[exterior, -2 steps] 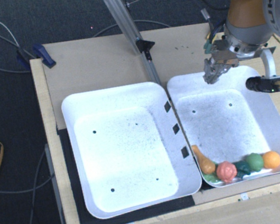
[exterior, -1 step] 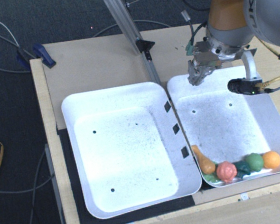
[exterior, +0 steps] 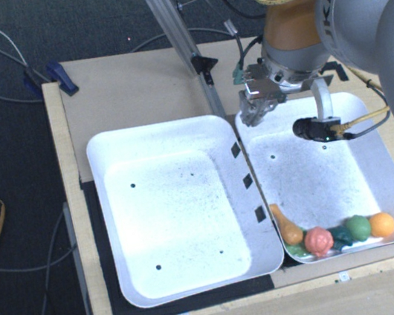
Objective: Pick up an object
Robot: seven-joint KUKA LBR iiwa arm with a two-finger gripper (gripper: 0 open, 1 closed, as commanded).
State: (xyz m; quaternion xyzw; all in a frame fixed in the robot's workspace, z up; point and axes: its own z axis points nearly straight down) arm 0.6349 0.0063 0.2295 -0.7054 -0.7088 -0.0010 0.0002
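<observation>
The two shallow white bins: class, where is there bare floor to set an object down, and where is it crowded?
The left white bin has open floor from wall to wall. The right white bin is bare across its middle, between the gripper at the far left corner and the near wall. Crowded: the near edge, where the orange carrot-shaped toy, pink ball, green ball and orange ball huddle.

Toys (exterior: 338,232) lie along the right bin's (exterior: 378,159) near wall.
</observation>
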